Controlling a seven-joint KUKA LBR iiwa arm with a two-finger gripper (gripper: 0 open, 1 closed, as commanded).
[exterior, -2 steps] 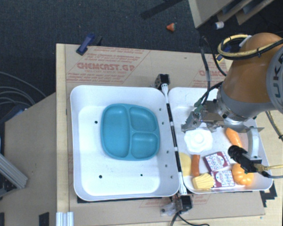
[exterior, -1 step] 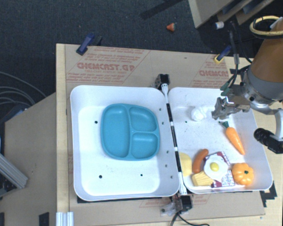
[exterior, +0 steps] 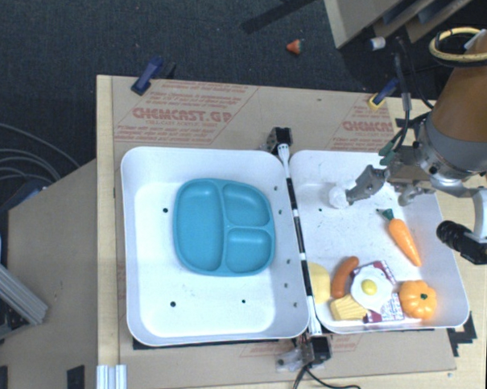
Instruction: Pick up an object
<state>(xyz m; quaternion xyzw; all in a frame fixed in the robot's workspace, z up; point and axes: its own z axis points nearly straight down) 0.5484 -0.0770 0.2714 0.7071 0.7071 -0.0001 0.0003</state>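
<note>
While the grey arm reaches over the right bin [exterior: 454, 263], its claw [exterior: 389, 188] hangs above that bin's far end with fingers spread and nothing between them. A small white object [exterior: 338, 198] lies on the bin floor just left of the claw. A toy carrot [exterior: 403, 238] lies near the bin's middle, and at its near end cluster a sausage [exterior: 344, 275], a fried egg [exterior: 369, 287], a yellow cheese wedge [exterior: 345, 308] and an orange pumpkin [exterior: 419, 299]. Left of this bin, the other bin [exterior: 144, 250] holds a blue divided plate [exterior: 223, 227].
</note>
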